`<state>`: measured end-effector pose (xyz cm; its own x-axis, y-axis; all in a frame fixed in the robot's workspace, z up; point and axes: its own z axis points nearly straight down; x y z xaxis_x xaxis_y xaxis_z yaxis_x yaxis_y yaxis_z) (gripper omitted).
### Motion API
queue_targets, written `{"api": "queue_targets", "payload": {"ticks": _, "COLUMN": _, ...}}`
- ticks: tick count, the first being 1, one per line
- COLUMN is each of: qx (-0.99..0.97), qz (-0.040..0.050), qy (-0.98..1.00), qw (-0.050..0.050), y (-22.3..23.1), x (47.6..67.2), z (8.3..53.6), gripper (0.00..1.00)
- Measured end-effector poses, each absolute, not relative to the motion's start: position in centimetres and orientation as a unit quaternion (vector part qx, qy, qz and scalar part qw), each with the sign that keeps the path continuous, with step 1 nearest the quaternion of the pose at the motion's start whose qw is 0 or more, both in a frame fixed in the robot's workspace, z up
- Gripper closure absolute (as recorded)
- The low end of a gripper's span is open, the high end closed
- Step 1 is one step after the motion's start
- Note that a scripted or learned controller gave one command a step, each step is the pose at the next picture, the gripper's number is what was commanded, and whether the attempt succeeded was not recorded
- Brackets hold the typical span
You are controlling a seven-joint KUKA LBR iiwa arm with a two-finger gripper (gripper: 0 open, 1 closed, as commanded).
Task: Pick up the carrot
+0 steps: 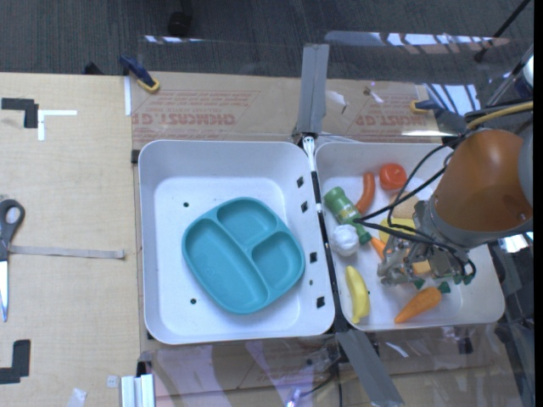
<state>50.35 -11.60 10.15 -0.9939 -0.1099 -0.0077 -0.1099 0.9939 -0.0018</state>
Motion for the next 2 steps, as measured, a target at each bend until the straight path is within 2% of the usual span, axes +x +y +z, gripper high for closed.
{"api": "queue_targets", "payload": {"ticks": 2, "qx": -0.058, "qz": -0.0019, "qy": 0.998, "qw": 0.009, "y": -11.49, "x": 50.85, "z": 12.05, "gripper": 1.00}}
